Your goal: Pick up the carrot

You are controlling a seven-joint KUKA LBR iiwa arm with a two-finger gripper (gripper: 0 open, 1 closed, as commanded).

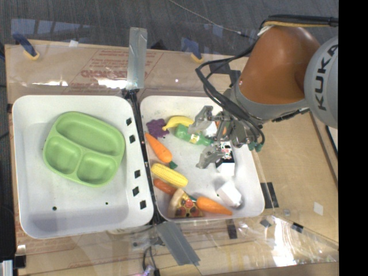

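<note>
Where the right bin (pixel 253 160) met its left wall, lay the carrot (pixel 158 147), orange, tapered, slanting (another carrot-like piece (pixel 214 206) near the front edge). Further right, hung the gripper (pixel 208 137) above the bin's middle, fingers spread, gripping nothing.

Lighting is even, moderately bright, apparently from overhead. Glare streaks run along the clear plastic sheet (pixel 86 68) above the bins and at the lower bench edge. Soft shadows lie inside the left bin (pixel 34 211) along its near wall and under the green plate (pixel 84 148). White bin surfaces are near overexposed. Resolution is low; small items in the right bin (pixel 253 183) appear soft and slightly blurred.
</note>
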